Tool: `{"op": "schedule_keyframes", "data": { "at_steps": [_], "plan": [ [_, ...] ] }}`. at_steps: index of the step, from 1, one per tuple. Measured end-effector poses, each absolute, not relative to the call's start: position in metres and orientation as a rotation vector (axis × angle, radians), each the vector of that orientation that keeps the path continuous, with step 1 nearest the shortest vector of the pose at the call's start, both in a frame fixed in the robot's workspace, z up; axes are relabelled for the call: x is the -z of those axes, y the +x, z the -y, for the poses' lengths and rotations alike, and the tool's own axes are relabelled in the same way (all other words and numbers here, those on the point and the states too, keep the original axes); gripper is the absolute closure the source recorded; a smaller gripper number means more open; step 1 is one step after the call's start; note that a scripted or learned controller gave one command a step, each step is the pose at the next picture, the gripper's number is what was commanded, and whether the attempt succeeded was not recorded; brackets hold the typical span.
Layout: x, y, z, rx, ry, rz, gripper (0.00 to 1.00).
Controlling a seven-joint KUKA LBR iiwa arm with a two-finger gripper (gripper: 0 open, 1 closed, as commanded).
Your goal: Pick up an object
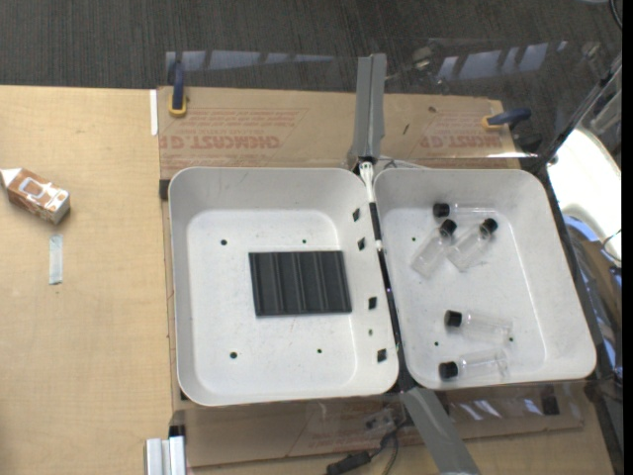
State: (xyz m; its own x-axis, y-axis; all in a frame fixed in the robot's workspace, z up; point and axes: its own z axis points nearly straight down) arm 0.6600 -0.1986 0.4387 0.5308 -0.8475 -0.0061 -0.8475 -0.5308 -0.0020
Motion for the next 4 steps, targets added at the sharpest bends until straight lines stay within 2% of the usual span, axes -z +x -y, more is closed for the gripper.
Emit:
{"op": "schedule_keyframes", "data": {
  "at_steps": [1, 3, 4],
  "plan": [
    [-0.441, 0.6601, 0.2105, -0.001, -3.026, -0.83, 0.0],
    [-0.4408, 0.6601, 0.2198, 0.001, -3.121, -0.31, 0.0],
    [-0.4497, 0.6619, 0.2163, 0.005, -3.116, -0.301, 1.0]
  ]
}}
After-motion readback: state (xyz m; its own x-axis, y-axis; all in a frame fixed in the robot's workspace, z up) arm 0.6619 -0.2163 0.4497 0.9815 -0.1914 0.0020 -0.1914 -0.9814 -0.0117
